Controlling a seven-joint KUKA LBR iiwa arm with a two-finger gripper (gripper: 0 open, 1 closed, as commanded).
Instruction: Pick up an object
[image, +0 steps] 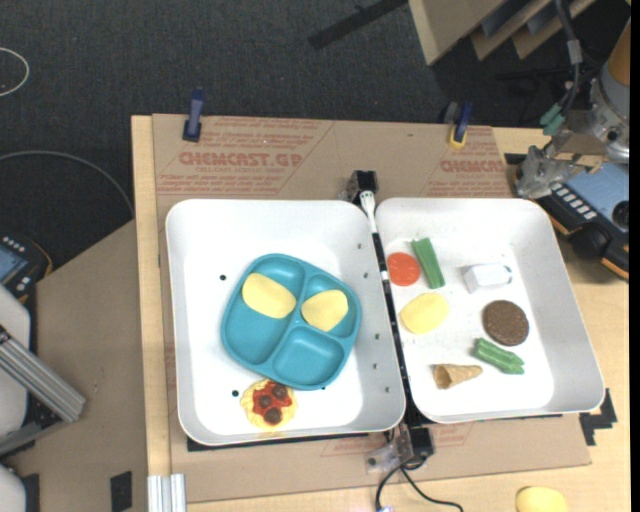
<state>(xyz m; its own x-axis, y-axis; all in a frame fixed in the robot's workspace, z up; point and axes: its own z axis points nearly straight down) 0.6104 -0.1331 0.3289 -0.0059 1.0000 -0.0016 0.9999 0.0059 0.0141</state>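
Observation:
The right bin (560, 400) holds several small objects: a red disc (403, 268), a green stick (429, 262), a white block (485, 277), a yellow lump (424, 312), a brown round cookie (505, 322), a green pod (498, 356) and a tan cone (456, 374). In the left bin (190, 260), a blue divided plate (285, 345) carries two yellow pieces (268, 295) (325, 310), and a small pizza piece (268, 403) lies by its front edge. My gripper (540, 168) hangs past the right bin's far right corner, outside the bin and away from every object.
Both bins rest on a cardboard sheet (300, 150) held by a blue clamp (194, 112) and another clamp (460, 125) at the back. Dark equipment (590, 215) sits right of the right bin. A yellow object (540, 498) lies at the bench's front right.

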